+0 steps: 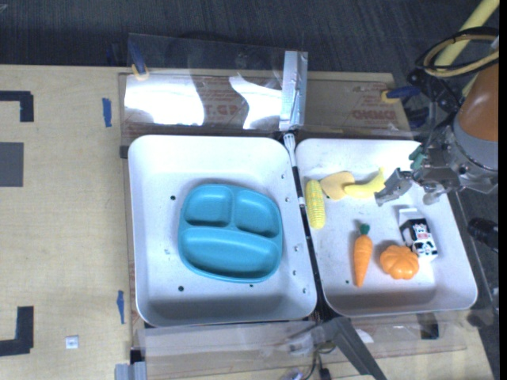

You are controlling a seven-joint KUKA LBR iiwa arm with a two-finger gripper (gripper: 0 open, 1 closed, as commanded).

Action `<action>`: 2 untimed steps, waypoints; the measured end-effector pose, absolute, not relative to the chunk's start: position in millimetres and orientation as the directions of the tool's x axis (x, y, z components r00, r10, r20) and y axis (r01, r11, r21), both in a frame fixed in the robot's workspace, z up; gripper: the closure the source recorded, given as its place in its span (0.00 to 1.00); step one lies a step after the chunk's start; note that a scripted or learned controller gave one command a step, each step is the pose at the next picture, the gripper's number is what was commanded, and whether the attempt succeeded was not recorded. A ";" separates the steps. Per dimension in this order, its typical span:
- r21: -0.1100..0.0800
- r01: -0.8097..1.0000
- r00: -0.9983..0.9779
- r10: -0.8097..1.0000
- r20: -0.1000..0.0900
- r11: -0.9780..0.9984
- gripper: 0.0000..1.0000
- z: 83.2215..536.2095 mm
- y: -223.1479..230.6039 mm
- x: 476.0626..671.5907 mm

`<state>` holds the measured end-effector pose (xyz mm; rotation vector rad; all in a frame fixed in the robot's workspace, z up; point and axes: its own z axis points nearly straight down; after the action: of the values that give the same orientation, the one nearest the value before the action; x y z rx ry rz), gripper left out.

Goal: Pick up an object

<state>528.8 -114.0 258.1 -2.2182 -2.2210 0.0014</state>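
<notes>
overhead | gripper (394, 187) open, holding nothing, beside banana (354, 185) in right bin (459, 295) | centre fingers astride banana before closing

This looks like a robotics lab, not a home or a kitchen. A plywood bench (63, 212) carries black corner marks and bits of blue tape, the kind used to fix positions. Two white bins (150, 212) sit clamped side by side with clear plastic sheeting behind them. The grey arm (475, 125) trails yellow cabling. Toy food, like a plastic carrot (361, 257), lies in the right bin.
</notes>
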 end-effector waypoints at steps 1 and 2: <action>-0.009 1.000 -0.011 1.000 0.001 0.011 0.00 143.6 -160.3 501.8; 0.006 0.994 -0.106 0.994 -0.002 0.106 0.00 87.5 -115.1 521.6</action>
<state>521.6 -115.1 87.5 -2.1041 -2.3398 -0.0053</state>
